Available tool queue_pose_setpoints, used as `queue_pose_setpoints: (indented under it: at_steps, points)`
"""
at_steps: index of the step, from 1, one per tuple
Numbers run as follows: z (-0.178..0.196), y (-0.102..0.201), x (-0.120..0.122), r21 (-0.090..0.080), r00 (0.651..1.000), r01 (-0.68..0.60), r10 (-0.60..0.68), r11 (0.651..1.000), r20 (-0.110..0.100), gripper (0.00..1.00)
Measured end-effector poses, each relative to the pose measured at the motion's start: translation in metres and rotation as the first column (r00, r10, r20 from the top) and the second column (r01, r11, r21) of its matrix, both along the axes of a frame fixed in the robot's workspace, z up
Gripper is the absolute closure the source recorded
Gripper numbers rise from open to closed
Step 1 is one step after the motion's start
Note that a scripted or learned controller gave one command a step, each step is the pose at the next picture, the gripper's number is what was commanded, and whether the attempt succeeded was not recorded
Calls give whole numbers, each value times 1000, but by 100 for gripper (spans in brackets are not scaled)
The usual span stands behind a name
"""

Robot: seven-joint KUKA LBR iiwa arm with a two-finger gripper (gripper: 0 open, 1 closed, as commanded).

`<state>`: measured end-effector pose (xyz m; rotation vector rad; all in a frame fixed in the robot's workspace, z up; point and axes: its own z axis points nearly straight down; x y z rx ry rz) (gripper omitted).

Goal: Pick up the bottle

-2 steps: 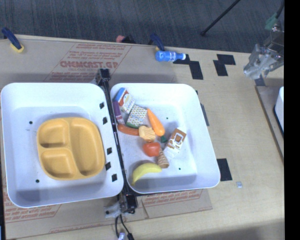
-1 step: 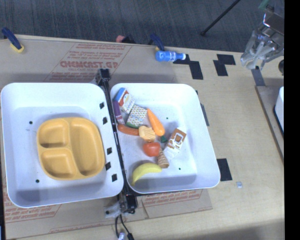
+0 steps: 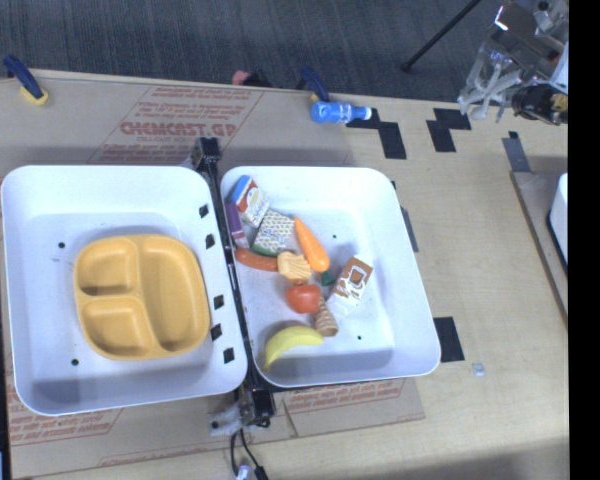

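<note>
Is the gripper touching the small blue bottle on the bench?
Apart. The camera view shows the gripper at upper right, bare bench between it and the bottle.

I see the bottle (image 3: 338,113) lying alone on the bench (image 3: 480,258) behind the right bin (image 3: 405,223), open room around it. A blue clamp (image 3: 313,83) sits just left. Toys crowd the right bin; a yellow tray (image 3: 140,295) fills the left bin's (image 3: 40,198) middle.

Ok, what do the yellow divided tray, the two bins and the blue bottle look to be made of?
Yellow tray: probably moulded plastic, matte, with soft rounded compartment edges. Left bin and right bin: likely thin formed plastic, smooth white with rounded corners and a faint sheen. Blue bottle, lying on the bench outside the bins: apparently plastic with a white cap, though it is too small to be sure.
</note>
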<state>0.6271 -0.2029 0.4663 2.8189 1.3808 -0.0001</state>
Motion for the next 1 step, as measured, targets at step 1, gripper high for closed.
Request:
queue_pose_setpoints:
  at_steps: [1]
  points:
    - [-24,0,25,1,985,170,-170,985,1,100]
